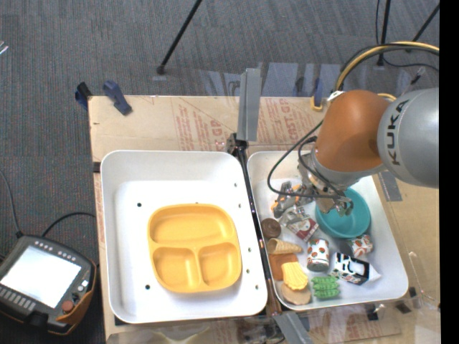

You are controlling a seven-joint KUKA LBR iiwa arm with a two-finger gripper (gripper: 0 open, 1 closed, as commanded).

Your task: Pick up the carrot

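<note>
The right bin (391,264) holds a heap of toy food. An orange-brown oblong piece (277,266), the likeliest carrot, lies at the bin's front left. It sits between a waffle cone (284,246) and a yellow cheese wedge (294,274), and is partly covered by them. My gripper (318,194) hangs under the orange wrist band over the middle of the right bin. It is beside a teal bowl (346,219) and well behind the orange piece. The wrist and cables hide its tips.
A yellow divided plate (193,248) lies in the left bin (122,192). Around the orange piece are a brown round piece (270,227), a red can (317,253), a green cluster (325,286), a black and white carton (351,267) and small packets (301,224).
</note>
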